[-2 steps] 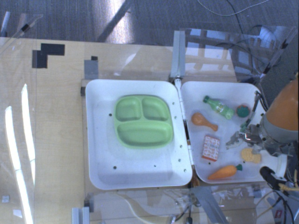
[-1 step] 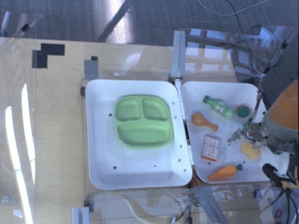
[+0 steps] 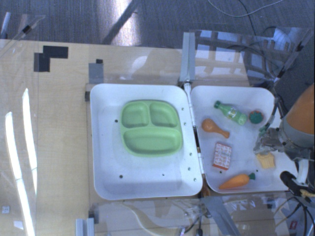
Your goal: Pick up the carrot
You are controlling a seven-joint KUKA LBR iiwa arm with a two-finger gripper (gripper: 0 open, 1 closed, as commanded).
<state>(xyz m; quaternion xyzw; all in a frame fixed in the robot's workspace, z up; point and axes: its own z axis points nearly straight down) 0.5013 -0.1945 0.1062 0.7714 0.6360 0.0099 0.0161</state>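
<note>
Orange with a small green top, the plastic toy carrot (image 3: 236, 181) lies on its side near the front edge of the right-hand shallow white bin (image 3: 212, 98), down and to the left of the end effector (image 3: 266, 144) and clearly apart from it. The end effector sits at the right side of that bin, under the grey arm with its orange band (image 3: 301, 113); from this angle it is not possible to tell whether it is apart or together, and nothing can be seen clamped in it. Just below it lies a small pale yellow block (image 3: 266, 161), near or touching its tip. Up and slightly left of the end effector sits a round dark green and red toy (image 3: 255, 116), and further left a green plastic bottle with a white label (image 3: 230, 112) lies tilted; the label's writing is too small to read. Left of the end effector rests an orange pear-shaped toy (image 3: 214, 127), and below that a small red and white printed carton (image 3: 222, 156), whose lettering is also illegible. Well to the left, the second white bin (image 3: 106, 181) holds a light green three-compartment plate (image 3: 149, 128). Both bins stand on the pale wooden worktop (image 3: 49, 146), which bears black square markings (image 3: 49, 57) at its far left.
</note>
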